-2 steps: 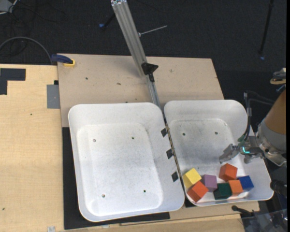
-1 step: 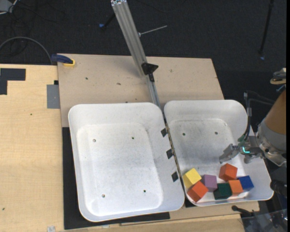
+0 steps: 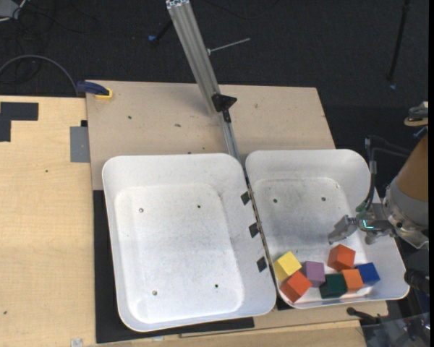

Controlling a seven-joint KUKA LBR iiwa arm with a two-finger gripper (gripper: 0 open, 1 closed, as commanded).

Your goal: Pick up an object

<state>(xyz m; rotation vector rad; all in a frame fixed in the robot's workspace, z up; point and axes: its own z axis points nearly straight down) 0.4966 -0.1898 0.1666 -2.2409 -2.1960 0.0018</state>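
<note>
the bench (image 3: 159, 121) carries two shallow white bins side by side, set that way so things can be lifted from one and dropped in the other. the left bin (image 3: 177, 241) is the larger patch of white. the right bin (image 3: 315, 172) holds all the blocks, and they have gathered in a tight heap at its front edge, toward its front right corner, most likely because the floor dips there and loose things slide down into the low spot.

a slanted metal rail (image 3: 199, 63) runs from the back edge of the bench down to the seam between the bins.

the arm (image 3: 412, 186) reaches in over the right edge of the right bin, wrist bent so the claw (image 3: 345, 228) points left and down toward the bin floor. it hangs just behind the heap, near the red block (image 3: 341, 256) but apart from it. the claw is too small and blurred here to say whether it is spread or pressed together; nothing is seen pinched in it.

the blocks, crowded and touching: an orange block (image 3: 297, 285) at the front edge, a yellow block (image 3: 288, 264) behind it, a purple block (image 3: 315, 271), a green block (image 3: 333, 286), and a blue block (image 3: 367, 272) nearest the right edge. the red one sits on the rear side of the heap, so i judge it the easiest pick.
</note>
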